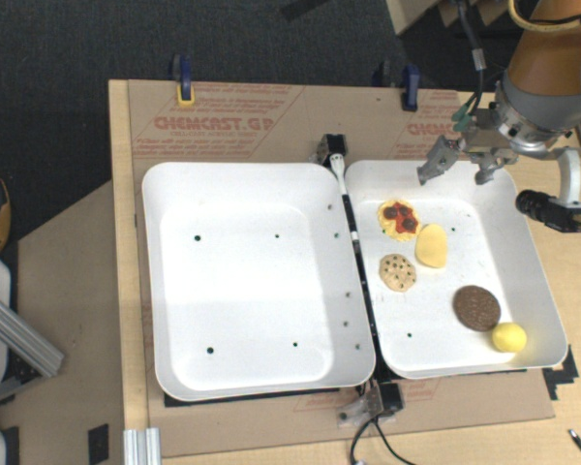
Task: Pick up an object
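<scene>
My gripper (pixel 462 168) hangs above the far edge of the right bin (pixel 533 260), its two grey fingers (pixel 434 163) spread apart with nothing between them. Below it in that bin lie a small pizza-like disc with red topping (pixel 399 217), a pale yellow oval piece (pixel 431 245), a chocolate-chip cookie (pixel 398 272), a dark brown round cookie (pixel 476 307) and a small yellow ball (pixel 509 337). The pizza disc is the closest item, a short way towards the front-left of the fingers.
The left bin (pixel 165 260) adjoins the right one along a black-hinged seam (pixel 351 250). Blue clamps (pixel 183 69) (pixel 410 83) hold the cardboard base at the back. A black fitting (pixel 552 209) juts in at the right bin's far-right edge.
</scene>
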Tool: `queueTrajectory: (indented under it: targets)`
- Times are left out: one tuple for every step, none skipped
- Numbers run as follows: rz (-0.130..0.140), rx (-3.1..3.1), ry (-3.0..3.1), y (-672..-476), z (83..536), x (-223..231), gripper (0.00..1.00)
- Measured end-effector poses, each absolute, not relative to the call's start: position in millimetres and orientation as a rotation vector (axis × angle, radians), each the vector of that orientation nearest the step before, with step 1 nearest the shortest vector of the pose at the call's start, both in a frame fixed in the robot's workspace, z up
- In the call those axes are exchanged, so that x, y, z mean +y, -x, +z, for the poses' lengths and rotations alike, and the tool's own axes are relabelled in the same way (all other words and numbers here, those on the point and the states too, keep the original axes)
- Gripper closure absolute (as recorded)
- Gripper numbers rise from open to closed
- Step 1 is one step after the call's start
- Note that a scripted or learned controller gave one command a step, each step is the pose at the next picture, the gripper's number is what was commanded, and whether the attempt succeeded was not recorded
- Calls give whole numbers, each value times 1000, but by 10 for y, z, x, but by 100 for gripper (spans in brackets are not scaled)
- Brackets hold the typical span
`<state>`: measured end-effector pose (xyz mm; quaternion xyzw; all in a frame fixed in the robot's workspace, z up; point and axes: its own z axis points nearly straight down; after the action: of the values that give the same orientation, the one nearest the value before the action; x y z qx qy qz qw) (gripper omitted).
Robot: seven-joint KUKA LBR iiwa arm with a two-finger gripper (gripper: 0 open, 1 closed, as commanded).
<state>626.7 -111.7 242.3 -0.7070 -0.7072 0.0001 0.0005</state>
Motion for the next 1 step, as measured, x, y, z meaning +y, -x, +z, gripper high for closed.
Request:
queueTrajectory:
  targets:
    - [8, -2210, 2234, -6197, 1937, -2321, 0]
